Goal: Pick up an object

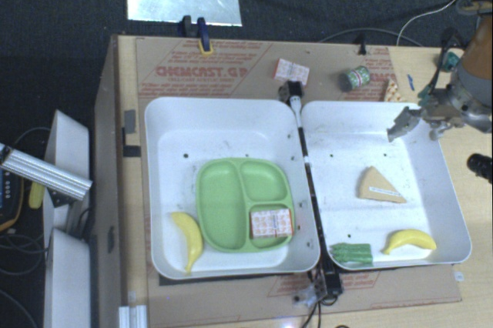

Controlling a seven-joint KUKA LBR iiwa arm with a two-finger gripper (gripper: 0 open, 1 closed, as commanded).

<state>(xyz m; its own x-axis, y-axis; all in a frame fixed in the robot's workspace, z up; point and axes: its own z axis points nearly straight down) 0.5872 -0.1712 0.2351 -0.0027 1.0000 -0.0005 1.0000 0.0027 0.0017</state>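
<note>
Here the gripper (416,122) hangs over the upper right part of the right bin (454,199), its two grey fingers spread apart with nothing between them, one tip pointing toward nine o'clock and the other hanging nearer the arm. The nearest candidate for a pick is the tan wedge-shaped block (379,186), lying on the bin floor roughly at seven o'clock from the gripper, near but clearly apart from it. The wedge's long axis runs from its narrow tip at about eleven o'clock down to its broad end at about four o'clock, so a grasp across its narrower width would likely want the fingers set crosswise to that line. Farther off in the same direction, along the bin's lower edge, lie a yellow banana (409,241) at about six o'clock from the gripper and a green packet (351,253) at about seven, both well apart from it. The left bin (158,165) holds a green divided plate (231,199) with a small printed box (271,223) in its lower right compartment, and a second banana (189,239) just beside the plate's lower left rim; these lie well away at eight to nine o'clock, so the wedge looks the readier target.
</note>
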